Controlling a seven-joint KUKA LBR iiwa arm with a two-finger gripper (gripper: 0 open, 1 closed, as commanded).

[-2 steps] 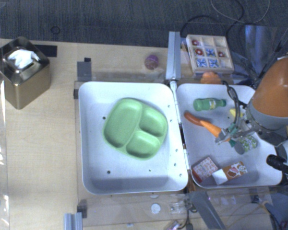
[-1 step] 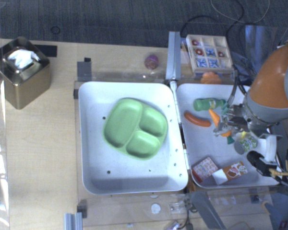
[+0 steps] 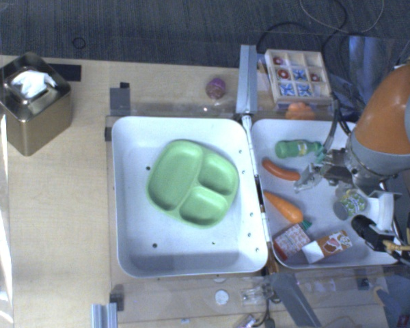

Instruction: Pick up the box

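While my arm reaches in from the right, my gripper (image 3: 313, 175) hangs over the right bin (image 3: 260, 139), fingers spread apart, nothing between them. Just beside it: a red sausage (image 3: 281, 171), a green bottle (image 3: 297, 147), a carrot (image 3: 284, 207). The box (image 3: 337, 242), a small carton, white with red and brown print, lies flat near the bin's front edge, next to a red packet (image 3: 293, 239). Left bin (image 3: 130, 251): green divided plate (image 3: 193, 182).

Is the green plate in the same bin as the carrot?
No, the green plate lies alone in the left bin, while the carrot lies in the right bin.
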